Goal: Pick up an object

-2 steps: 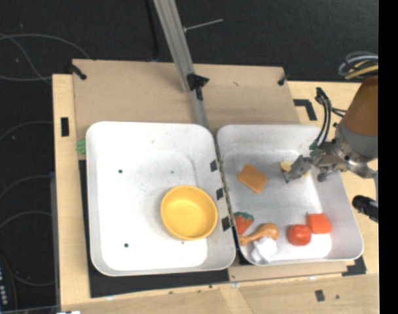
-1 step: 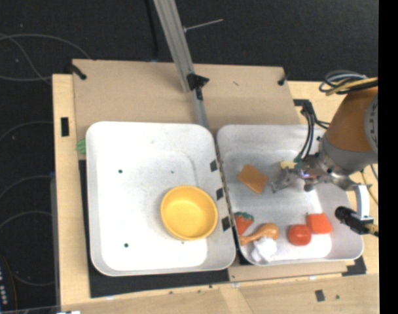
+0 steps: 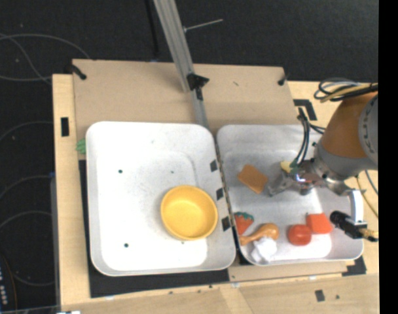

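Tool (image 3: 277, 187) low in right bin (image 3: 264, 139), just right of brown block (image 3: 252, 178), grip state can't tell | block upper-left of bin | carrot (image 3: 243, 223), white piece (image 3: 265, 248), red ball (image 3: 299, 235), orange cube (image 3: 319, 224) along front edge | yellow bowl (image 3: 188, 212) in left bin (image 3: 133, 156)

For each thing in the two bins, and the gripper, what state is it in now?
yellow bowl: upright, in the left bin
brown block: lying flat, right bin, beside the gripper
carrot toy: lying by the divider
red round piece: resting free
orange-red block: resting free
white piece: at the front wall
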`<state>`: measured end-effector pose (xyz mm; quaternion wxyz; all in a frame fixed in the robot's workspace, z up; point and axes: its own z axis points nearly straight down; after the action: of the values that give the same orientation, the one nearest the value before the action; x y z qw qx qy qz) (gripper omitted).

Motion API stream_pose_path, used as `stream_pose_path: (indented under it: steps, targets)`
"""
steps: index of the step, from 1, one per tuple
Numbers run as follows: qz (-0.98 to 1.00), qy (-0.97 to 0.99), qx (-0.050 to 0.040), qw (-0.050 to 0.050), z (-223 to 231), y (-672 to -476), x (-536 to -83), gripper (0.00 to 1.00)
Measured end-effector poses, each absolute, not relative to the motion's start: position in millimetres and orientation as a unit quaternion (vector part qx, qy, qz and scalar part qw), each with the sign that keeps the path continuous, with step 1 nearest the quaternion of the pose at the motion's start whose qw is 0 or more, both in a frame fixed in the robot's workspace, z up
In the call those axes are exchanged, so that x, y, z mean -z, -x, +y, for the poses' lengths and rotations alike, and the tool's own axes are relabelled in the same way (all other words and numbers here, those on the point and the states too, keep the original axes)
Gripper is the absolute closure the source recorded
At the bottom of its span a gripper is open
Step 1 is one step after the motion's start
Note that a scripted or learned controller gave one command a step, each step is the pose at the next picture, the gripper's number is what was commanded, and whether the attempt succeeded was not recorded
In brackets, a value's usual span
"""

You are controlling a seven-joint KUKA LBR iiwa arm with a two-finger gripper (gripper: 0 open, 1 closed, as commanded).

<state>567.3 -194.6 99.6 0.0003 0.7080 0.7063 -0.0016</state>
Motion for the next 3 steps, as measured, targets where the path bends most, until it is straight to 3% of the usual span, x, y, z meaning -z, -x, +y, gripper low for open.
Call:
stream_pose_path:
  steps: [1, 3]
  targets:
    - [0.705, -0.710, -0.0008, 0.002, -195, -568.9, -112, 1.00]
    - [0.708, -0.706, -0.0003, 0.002, -204, -569.5, -237, 1.00]
